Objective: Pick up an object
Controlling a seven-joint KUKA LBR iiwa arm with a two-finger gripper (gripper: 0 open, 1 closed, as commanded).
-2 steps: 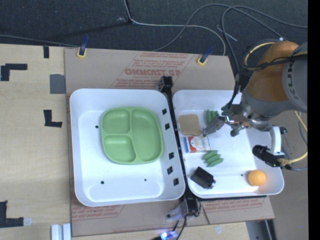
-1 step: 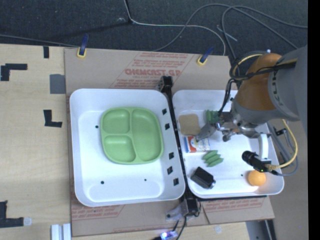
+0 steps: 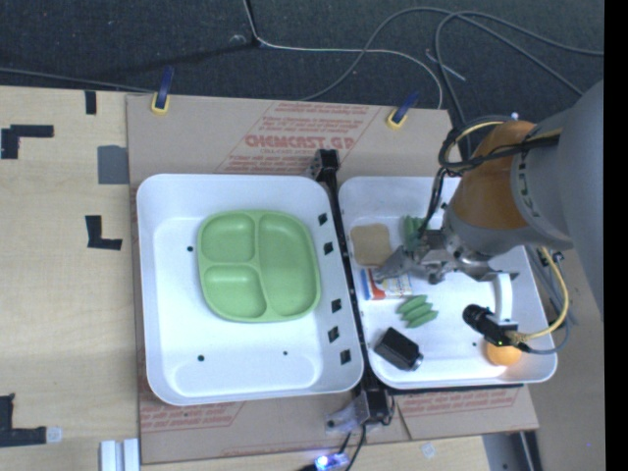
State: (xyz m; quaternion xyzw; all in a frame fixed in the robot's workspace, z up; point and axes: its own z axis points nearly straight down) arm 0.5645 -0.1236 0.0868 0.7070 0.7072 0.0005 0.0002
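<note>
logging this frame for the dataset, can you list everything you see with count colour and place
bins: 2, white, side by side on the bench, left bin, right bin
divided plate: 1, light green, middle of left bin
tan block: 1, tan, right bin near its left wall
pea pod: 1, green, right bin centre
black box: 1, black, right bin front left
orange ball: 1, orange, right bin front right
clamps: 2, yellow and blue, on the cardboard's back edge
arm: 1, grey with orange band, over right bin
tool: 1, grey, low over the right bin

A pale green divided plastic plate [image 3: 260, 265] lies in the white left bin [image 3: 167, 361]. The white right bin [image 3: 446, 366] holds a green pea pod [image 3: 416, 310], a black block [image 3: 398, 348], a tan square [image 3: 371, 242] and an orange ball [image 3: 505, 354].
</note>
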